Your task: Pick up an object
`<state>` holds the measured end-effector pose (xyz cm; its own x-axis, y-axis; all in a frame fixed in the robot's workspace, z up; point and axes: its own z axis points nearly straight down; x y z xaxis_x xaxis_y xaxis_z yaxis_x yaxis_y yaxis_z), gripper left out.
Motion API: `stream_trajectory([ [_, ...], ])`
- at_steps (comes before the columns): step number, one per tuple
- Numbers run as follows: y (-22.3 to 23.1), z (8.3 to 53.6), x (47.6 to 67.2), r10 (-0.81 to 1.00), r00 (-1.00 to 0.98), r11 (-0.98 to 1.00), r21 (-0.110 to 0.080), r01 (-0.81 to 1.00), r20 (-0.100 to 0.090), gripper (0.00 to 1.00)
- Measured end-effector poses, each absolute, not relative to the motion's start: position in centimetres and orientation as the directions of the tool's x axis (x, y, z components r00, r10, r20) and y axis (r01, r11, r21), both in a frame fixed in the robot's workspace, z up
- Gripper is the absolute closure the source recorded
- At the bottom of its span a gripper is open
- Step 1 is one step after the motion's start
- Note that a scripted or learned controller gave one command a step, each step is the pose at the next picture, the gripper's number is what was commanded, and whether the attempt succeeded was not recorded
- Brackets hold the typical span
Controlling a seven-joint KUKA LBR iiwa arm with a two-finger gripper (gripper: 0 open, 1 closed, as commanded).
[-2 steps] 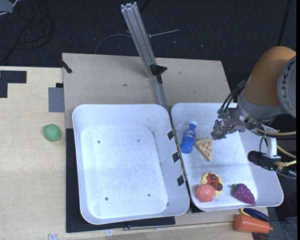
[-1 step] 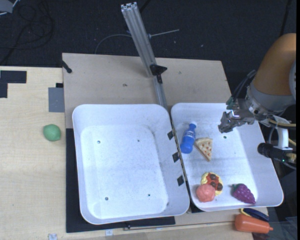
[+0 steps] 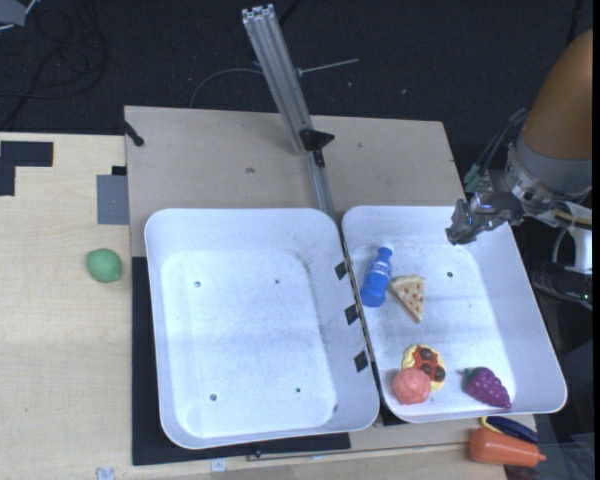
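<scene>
The right bin [image 3: 500,298] holds a blue bottle [image 3: 377,277], a pizza slice [image 3: 410,296], a small round pizza toy [image 3: 425,361], a pink-red ball [image 3: 412,386] and a bunch of purple grapes [image 3: 486,386]. My gripper [image 3: 461,230] hovers over the bin's far right corner, above and to the right of the bottle and slice, with nothing seen between its fingers.
The left bin [image 3: 170,258] lies beside the right one. A green ball [image 3: 104,265] rests on the bench to the left. An orange carrot-like toy [image 3: 505,449] sits outside the right bin's near edge. A metal rail [image 3: 285,78] slants across the back.
</scene>
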<state>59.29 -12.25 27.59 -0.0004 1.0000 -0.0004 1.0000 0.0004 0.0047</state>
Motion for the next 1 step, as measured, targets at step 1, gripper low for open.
stream_trajectory([
  [1,-6.40,26.27,58.45,1.000,-0.004,0.004,-0.001,1.000,0.001,1.00],
])
